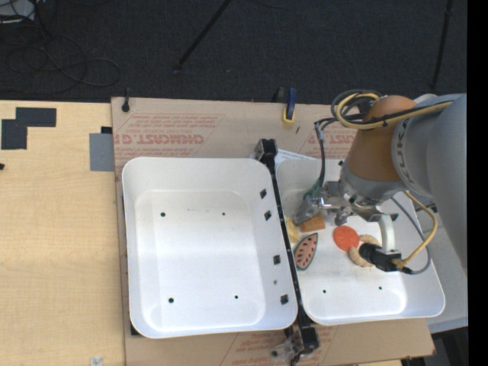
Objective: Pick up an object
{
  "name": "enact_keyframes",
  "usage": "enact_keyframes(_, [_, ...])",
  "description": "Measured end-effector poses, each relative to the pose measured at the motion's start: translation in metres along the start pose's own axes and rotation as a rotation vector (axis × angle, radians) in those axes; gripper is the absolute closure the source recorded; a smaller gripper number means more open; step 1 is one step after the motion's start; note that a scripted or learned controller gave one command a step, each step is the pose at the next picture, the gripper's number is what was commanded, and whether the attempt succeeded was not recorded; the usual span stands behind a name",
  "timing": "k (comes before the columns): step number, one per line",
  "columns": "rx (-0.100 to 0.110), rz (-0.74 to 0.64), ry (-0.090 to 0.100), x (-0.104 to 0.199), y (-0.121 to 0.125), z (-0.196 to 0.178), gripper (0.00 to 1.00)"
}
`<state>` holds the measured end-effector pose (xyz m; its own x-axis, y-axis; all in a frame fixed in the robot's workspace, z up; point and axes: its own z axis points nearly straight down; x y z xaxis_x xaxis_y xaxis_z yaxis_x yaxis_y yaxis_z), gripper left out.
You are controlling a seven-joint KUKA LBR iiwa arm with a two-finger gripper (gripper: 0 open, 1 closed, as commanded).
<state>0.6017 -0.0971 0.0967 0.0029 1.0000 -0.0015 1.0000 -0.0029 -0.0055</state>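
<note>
Several small objects (308, 248) lie beneath the arm (396, 147) in the right bin (381, 303).

Smooth white plastic bins (198, 311)

Wooden bench (53, 235) bears a cardboard sheet (175, 128); two white bins (137, 242) sit side by side on it

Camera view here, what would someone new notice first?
The big grey arm with its orange band reaches in from the right, over the right bin. Below it lies a small cluster: an orange-red round piece, a dark seeded slice and a tan block. The left bin sits beside it.
</note>
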Motion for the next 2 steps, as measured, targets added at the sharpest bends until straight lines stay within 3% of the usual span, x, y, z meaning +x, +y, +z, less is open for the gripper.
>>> enact_keyframes(1, [-0.006,-0.002,-0.002,0.0095,0.0436,0.0100,0.00])
enact_keyframes(2, [0.004,-0.002,0.002,0.0108,0.0411,0.0035,1.00])
